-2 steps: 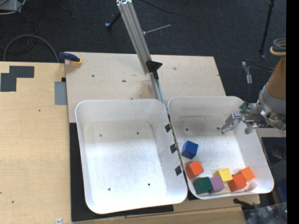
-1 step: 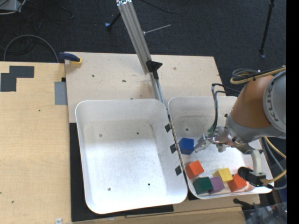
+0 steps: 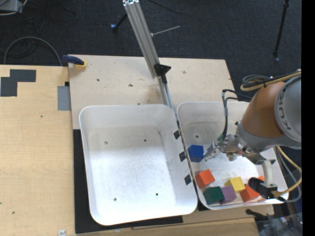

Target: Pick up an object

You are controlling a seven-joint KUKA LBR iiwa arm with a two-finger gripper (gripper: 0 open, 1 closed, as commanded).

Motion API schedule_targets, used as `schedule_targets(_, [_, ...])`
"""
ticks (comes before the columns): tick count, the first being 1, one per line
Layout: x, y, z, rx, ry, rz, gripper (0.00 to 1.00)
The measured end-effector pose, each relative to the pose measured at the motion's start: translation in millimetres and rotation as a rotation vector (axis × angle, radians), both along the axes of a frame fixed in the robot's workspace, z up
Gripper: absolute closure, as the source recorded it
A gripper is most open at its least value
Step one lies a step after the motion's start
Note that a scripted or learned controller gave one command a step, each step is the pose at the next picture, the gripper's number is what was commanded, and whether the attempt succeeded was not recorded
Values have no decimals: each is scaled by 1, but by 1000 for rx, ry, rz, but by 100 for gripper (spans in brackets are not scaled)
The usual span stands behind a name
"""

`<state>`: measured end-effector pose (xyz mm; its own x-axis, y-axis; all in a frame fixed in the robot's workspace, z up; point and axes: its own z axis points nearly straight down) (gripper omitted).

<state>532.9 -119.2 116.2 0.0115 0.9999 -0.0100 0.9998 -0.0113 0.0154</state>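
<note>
Several small cubes lie in the right bin (image 3: 206, 116). A blue cube (image 3: 196, 152) sits by the bin's left wall. An orange cube (image 3: 205, 177) lies below it. A green cube (image 3: 213, 195), a purple cube (image 3: 228, 194), a yellow cube (image 3: 236, 183) and a red-orange cube (image 3: 249, 193) cluster along the front edge. My gripper (image 3: 213, 152) hangs low in this bin, just right of the blue cube and above the orange one. Nothing shows in its grasp.
The left bin (image 3: 98, 132) is beside it, divided by a shared wall with black clips (image 3: 182, 156). A slanted aluminium post (image 3: 147, 43) rises behind the bins. The arm's orange band (image 3: 263, 112) and cables overhang the right bin's right side.
</note>
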Motion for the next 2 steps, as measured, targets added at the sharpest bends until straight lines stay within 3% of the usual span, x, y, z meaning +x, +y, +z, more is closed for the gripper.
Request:
schedule_targets(1, [-1,-1,8,-1,2,-7,100])
schedule_targets(2, [79,24,-19,11,16,15,100])
